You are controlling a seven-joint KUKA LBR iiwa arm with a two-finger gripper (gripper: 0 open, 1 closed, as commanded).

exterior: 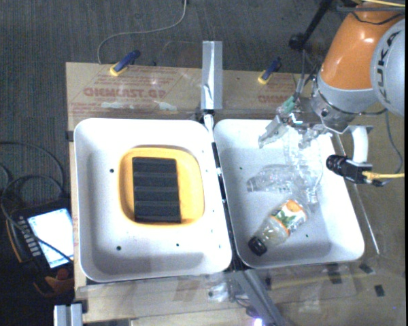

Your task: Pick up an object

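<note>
My gripper (289, 133) hangs over the far part of the right bin (340, 240), fingers spread open and nothing between them. Just in front of it lies a crumpled clear plastic item (285, 176). Nearer the front lies a small bottle (280, 225) on its side, with an orange label and a black cap pointing front-left. The left bin (88, 182) holds a yellow tray-like object (129, 182) with a black ribbed block (156, 189) in it.
An upright metal bar (211, 80) stands behind the seam between the bins. Two blue-and-yellow clamps (124, 62) (270, 69) hold the cardboard base at the back. A black cylinder with a cable (345, 166) juts from the arm over the right bin's right wall.
</note>
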